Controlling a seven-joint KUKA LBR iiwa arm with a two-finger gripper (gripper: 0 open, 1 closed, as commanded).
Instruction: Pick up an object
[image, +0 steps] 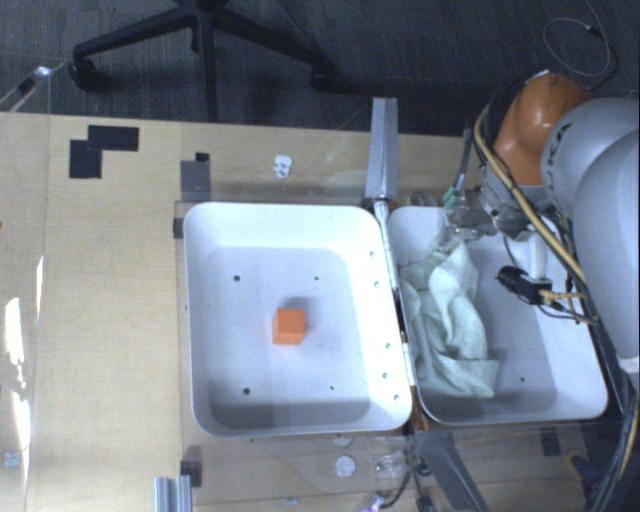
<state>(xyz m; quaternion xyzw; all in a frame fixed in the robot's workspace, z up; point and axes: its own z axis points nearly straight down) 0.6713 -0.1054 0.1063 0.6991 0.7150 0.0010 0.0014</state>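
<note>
My hand (462, 222) hangs over the far left part of the right bin (560, 400), near its back wall, with the orange band of my arm above it toward the far right of the view. Directly under the hand, the top of a pale, crumpled cloth (450, 315) rises in a peak that reaches up to my fingertips. The cloth seems drawn up there, yet I cannot tell whether my hand is clenched on it or merely touching it, since the tips are too small and blurred against the fabric. The rest of the cloth trails down along the bin's left side, bunched in folds, and ends in a wider heap near the front wall.

In the left bin (215, 250), a small orange cube (289, 326) sits alone on the floor, slightly front of centre and well apart from every wall.

Black and yellow cables (530, 285) loop from my wrist across the right bin's far side. Both bins sit side by side, touching, on the light wooden bench (90, 330).
</note>
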